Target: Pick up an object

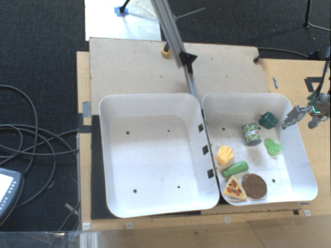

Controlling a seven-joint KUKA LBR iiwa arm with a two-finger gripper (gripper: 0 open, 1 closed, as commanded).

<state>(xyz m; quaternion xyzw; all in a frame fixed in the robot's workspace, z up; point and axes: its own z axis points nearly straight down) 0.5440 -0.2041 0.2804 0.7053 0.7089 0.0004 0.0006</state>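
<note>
End effector (302, 117) beside seven toys (252, 134)

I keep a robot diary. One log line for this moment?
gripper at right bin rim | nearest: dark green toy | holding: nothing seen | left bin: no toys

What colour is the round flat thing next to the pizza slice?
Dark brown, like a burger patty, beside the pizza slice; camera view.

Bright, even overhead light; soft shadows, slight blur.
</note>
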